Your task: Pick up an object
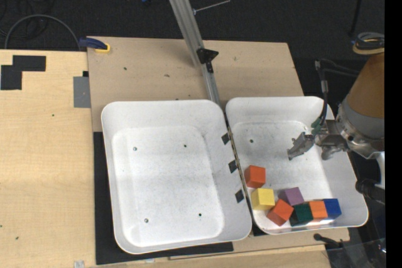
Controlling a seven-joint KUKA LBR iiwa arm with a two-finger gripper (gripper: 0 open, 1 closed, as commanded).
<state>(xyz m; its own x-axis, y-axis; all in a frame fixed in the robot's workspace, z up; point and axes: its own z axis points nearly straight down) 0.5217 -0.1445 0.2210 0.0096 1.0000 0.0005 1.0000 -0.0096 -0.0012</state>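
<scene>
Several coloured cubes lie in the near part of the right bin point(276, 105): an orange-red cube point(255, 176), a yellow one point(264, 198), a purple one point(291, 195), a red-orange one point(280, 212), a dark green one point(302, 214), an orange one point(318, 209) and a blue one point(333, 207). My gripper point(312, 150) hangs over the right side of that bin, behind and to the right of the cubes and apart from them. Its grey fingers point(299, 145) stand open with nothing between them.
The left bin point(108, 117) sits beside the right one, with black clips point(233, 166) along the shared edge. A slanted aluminium rail point(185, 16) rises behind the bins. A small blue and yellow clamp point(95, 44) lies at the bench's far left corner.
</scene>
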